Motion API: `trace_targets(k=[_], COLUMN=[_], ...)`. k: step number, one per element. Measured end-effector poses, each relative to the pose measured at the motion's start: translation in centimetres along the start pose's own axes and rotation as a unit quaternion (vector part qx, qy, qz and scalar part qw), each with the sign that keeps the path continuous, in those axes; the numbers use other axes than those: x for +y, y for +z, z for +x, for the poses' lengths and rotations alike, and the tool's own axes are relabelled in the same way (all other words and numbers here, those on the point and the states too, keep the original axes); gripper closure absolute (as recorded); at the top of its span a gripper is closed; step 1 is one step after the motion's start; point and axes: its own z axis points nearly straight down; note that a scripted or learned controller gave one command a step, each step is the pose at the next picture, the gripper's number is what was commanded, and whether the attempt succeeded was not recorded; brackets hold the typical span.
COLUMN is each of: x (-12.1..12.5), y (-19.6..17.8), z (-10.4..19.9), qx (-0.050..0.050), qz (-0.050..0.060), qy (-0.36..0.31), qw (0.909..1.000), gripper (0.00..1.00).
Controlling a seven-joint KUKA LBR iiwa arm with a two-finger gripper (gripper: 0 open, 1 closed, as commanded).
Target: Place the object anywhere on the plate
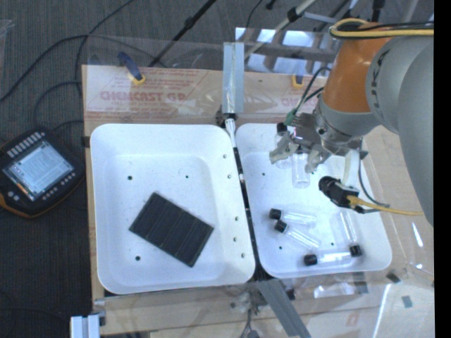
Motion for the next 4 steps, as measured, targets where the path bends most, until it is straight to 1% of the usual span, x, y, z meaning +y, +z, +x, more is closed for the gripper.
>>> trace_targets(k=[1, 2, 3, 4], x=[6.0, 5.9, 4.0, 3.0], y=[1.8, 2.2, 0.3, -6.1], z=[5.7, 11.0, 19.7, 23.8], qx=[0.001, 0.001, 0.002, 0.002], qz=[-0.001, -0.001, -0.001, -0.003], qy=[-0.102, -0.206, -0.232, -0.523], qw=[0.9947, 0.9786, 0.9726, 0.8525], gripper=[1.00, 1.00, 1.00, 1.00])
